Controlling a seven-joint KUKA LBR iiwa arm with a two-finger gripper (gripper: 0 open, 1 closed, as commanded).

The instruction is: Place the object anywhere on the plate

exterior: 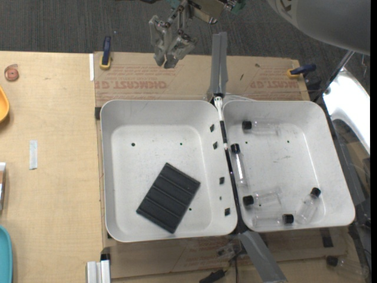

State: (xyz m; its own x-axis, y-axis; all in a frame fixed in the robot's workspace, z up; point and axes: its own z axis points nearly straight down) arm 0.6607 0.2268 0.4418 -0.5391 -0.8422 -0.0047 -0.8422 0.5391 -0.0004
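While the pincer point(169, 61) is held high over the far edge of the table point(53, 158), above the cardboard sheet point(200, 78) behind the two bins, nothing is seen between its fingers; whether they are apart or together cannot be told, as they point down and overlap in the view. The black plate point(169, 197), a ridged dark rectangle, is seen nearer the camera than the pincer and almost straight below it in the picture, lying flat and turned at a slant on the floor of the left bin point(118, 114). The right bin point(318, 114) is found to the pincer's right in the view and nearer the camera. In it several clear vials with black caps are scattered: one point(259, 127) near the far wall, one point(237, 161) along the wall shared by the bins, one point(262, 200) and another point(277, 219) toward the near wall, and one point(309, 204) at the near right corner. All are well apart from the pincer and from the plate. A blue clamp point(106, 49) is seen on the cardboard's far edge, to the pincer's left, and another clamp point(301, 71) to its right.
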